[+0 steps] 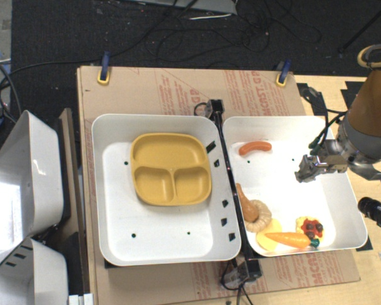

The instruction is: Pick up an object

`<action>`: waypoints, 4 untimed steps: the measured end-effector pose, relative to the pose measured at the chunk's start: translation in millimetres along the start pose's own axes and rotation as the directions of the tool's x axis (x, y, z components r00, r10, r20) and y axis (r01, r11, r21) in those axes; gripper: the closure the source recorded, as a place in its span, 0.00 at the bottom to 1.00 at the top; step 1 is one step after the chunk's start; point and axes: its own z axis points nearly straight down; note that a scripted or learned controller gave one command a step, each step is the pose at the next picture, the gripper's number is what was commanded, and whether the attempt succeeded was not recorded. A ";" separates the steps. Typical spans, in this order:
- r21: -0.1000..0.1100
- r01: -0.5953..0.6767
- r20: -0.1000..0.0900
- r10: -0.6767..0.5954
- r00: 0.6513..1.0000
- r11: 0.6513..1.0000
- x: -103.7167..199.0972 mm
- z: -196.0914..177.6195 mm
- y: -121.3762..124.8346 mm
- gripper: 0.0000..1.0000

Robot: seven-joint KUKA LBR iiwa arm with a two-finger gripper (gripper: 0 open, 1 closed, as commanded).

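arm: reaches in from the right edge, grey links, orange band above the wrist at upper right
wrist: angled left and slightly down
gripper [307, 170]: dark, low, pointing left; nothing visible between its tips
finger state: too small to tell

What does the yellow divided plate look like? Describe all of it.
The yellow divided plastic plate is a rounded square with a raised rim and three compartments: one wide section across the far side and two smaller ones nearer the camera. It looks matte and holds nothing. It lies flat, right side up, in the left white bin, toward its far half, touching only the bin floor.
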 end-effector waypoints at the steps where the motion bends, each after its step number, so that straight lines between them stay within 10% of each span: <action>1: 0.004 -0.001 -0.001 0.001 1.000 1.000 0.1 -7.8 0.6 1.00; 4: 0.003 0.004 -0.002 -0.004 1.000 1.000 143.8 -5.8 39.0 1.00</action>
